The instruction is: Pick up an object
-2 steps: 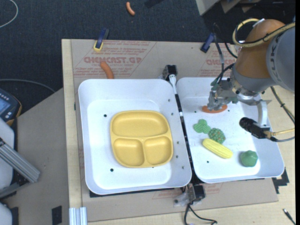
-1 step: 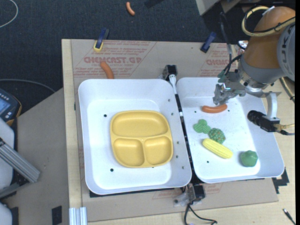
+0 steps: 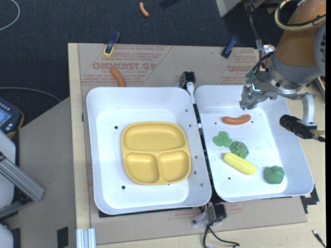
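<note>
The right bin [image 3: 289,154] holds an orange-red sausage [image 3: 236,120], a green leafy piece [image 3: 222,139], a green broccoli-like piece [image 3: 239,149], a yellow corn cob [image 3: 240,164] and a green round vegetable [image 3: 274,174]. My gripper [image 3: 251,101] hangs over the bin's far side, just above and to the right of the sausage, apart from it. Nothing shows between its fingers.
The left bin [image 3: 103,138] carries a yellow divided tray [image 3: 155,151]. A second sausage [image 3: 118,77] lies on the cardboard behind the left bin, and another [image 3: 144,9] on the dark floor beyond. Clamps [image 3: 110,44] hold the board's far edge.
</note>
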Motion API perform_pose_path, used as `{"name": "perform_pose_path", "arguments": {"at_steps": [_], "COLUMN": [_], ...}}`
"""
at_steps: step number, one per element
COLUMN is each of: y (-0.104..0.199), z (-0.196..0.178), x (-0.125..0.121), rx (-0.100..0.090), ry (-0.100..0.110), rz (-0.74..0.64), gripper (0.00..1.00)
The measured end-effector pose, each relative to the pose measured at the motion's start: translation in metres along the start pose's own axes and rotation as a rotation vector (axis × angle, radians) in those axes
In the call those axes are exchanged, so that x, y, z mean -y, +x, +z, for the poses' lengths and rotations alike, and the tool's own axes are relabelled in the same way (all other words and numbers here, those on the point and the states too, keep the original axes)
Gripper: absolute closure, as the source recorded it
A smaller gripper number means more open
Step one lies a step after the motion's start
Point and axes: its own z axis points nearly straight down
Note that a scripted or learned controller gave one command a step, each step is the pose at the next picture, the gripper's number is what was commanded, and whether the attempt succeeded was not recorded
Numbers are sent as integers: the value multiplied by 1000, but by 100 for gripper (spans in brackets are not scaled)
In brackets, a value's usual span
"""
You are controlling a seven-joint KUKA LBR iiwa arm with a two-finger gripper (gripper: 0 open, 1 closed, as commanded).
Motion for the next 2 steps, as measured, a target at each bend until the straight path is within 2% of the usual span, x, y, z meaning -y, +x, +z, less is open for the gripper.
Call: {"name": "perform_pose_path", "arguments": {"at_steps": [1, 2], "y": [45, 39], "z": [9, -8], "x": [10, 8], "rx": [-4, -1], "ry": [9, 1], "rz": [-3, 0], "gripper": [100, 100]}}
